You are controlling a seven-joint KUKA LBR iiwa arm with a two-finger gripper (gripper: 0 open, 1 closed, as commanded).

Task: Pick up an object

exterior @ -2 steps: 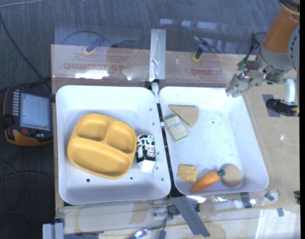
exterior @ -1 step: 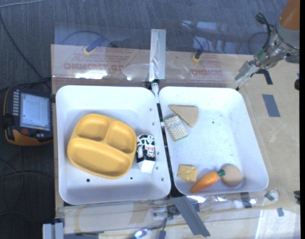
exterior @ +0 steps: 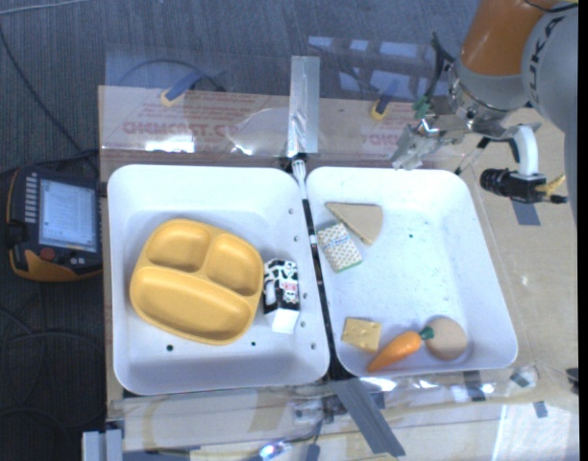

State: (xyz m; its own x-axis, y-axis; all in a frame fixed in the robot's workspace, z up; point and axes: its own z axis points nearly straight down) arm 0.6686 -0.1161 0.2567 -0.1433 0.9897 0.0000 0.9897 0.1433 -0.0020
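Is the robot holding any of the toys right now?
No. The gripper hangs above the far rim of the right white bin, with nothing between its jaws. The orange toy carrot lies in that bin.

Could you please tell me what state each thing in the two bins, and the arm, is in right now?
yellow divided plate: lying flat in the left bin, nothing in it.
cow-patterned carton: in the left bin beside the plate.
wedge: lying flat in the right bin.
patterned packet: lying flat, touching the wedge.
cracker: lying flat.
carrot: on its side, against the egg.
gripper: above the right bin's far rim, holding nothing.
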